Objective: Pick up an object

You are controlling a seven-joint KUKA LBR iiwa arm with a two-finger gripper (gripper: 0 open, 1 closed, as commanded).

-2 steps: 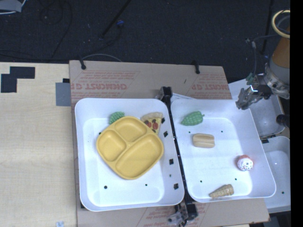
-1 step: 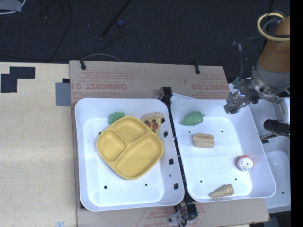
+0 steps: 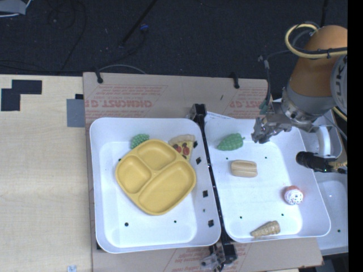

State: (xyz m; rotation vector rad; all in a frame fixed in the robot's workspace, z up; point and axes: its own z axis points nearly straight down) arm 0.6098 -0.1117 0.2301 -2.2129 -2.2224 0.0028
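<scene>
Two white bins [image 3: 108,231]. Left bin: one yellow divided tray [image 3: 156,176], one green toy [image 3: 139,140], one pizza slice [image 3: 182,145]. Right bin: one green leafy toy [image 3: 229,142], one bread roll [image 3: 243,168], one cone [image 3: 266,229], one red-and-white ball [image 3: 293,195].

Right bin's got a green bumpy leafy thing [image 3: 229,142] up near the top left, a tan bread roll [image 3: 243,168] just below it, a white sprinkled ball [image 3: 293,196], and a waffle cone [image 3: 266,229] lying flat at the bottom.
</scene>
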